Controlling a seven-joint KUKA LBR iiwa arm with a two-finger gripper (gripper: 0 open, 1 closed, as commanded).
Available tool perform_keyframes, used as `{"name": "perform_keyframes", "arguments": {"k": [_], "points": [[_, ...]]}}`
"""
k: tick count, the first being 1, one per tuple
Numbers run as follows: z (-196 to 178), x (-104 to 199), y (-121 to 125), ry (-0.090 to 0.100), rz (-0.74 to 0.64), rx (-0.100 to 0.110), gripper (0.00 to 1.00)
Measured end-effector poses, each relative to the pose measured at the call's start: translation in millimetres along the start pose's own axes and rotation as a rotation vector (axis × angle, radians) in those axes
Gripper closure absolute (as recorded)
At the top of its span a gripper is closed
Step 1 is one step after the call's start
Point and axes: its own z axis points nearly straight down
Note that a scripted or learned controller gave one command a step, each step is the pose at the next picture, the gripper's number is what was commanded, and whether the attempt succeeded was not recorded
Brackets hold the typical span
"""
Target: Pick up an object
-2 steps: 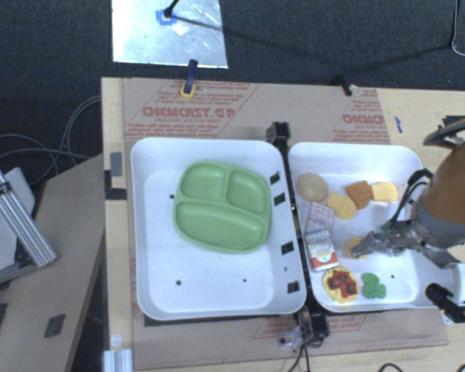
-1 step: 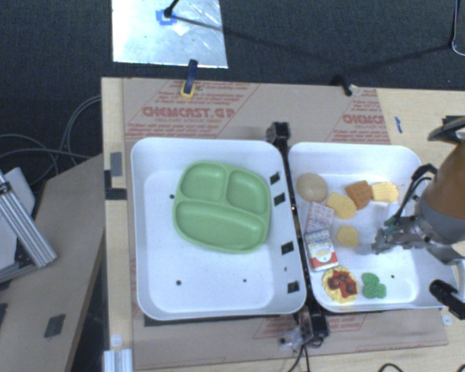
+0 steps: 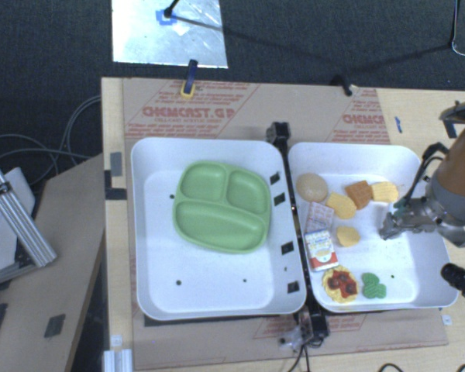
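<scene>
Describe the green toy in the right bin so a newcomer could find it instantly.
Start at the right shallow white bin and go to its near edge. Beside the round red-and-yellow pizza toy lies the small leafy green plastic vegetable, the sole green piece in that bin.

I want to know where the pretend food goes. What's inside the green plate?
Nothing shows in the green divided plate: its three sections look bare. It hides the left bin's floor beneath it. The toy food sits in the right bin.

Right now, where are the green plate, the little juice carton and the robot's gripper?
green plate [image 3: 221, 208]: camera view, on its large front compartment.
juice carton [image 3: 320, 249]: camera view, on its printed face.
gripper [image 3: 395, 225]: camera view, at its fingertips.
</scene>
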Motion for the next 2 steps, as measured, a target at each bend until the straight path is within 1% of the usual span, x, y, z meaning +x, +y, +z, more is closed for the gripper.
{"name": "perform_keyframes", "arguments": {"k": [1,2], "points": [[-43,1,0,0.000,0.000,0.000,1.00],[-70,1,1,0.000,0.000,0.002,1.00]]}}
